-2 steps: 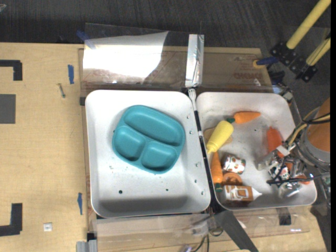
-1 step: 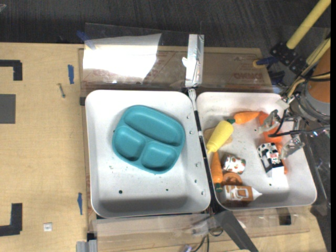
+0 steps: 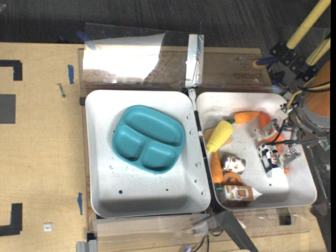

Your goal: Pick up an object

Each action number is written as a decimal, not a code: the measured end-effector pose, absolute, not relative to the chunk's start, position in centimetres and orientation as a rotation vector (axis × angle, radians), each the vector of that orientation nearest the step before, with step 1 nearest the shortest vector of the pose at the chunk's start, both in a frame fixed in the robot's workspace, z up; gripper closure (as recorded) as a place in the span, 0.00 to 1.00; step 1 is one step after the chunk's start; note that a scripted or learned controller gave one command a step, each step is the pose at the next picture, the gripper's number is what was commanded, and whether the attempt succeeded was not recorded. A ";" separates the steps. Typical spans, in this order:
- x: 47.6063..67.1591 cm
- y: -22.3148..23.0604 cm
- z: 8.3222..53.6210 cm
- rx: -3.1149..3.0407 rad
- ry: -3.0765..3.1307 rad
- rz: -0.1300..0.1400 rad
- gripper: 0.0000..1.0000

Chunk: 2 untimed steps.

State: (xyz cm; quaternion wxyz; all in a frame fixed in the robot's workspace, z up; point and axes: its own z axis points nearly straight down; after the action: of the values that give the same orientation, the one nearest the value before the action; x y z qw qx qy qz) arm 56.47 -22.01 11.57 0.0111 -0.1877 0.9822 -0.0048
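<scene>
Two shallow white plastic bins sit side by side. The left bin (image 3: 100,193) holds a big teal plastic plate with three sections (image 3: 149,138), right in its middle. The right bin (image 3: 304,190) holds the small toys to pick from — a yellow plastic corn-shaped toy (image 3: 220,135) at 9 o'clock, an orange plastic carrot (image 3: 247,117) at 12, a brown sauce bottle (image 3: 239,192) at 6, and a small black-and-white cow toy (image 3: 269,156) near the middle.

The grey arm's gripper (image 3: 281,140) hangs over the right bin at 3 o'clock, just beside the cow toy. I cannot tell how its fingers stand.

The toys lie close together, so the gripper could bump one and miss. The bin wall at 3 o'clock is near — little room there. More open floor lies at 5 o'clock.
</scene>
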 end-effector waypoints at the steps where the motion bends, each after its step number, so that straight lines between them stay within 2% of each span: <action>1: 52.5 -22.5 11.2 -0.489 3.043 -0.042 0.00; 2: 53.6 -22.9 11.1 -0.304 3.074 -0.039 0.00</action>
State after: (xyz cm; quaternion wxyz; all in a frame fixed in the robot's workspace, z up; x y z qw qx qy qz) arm 53.57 -22.90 11.06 0.0264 -0.0983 0.9947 -0.0126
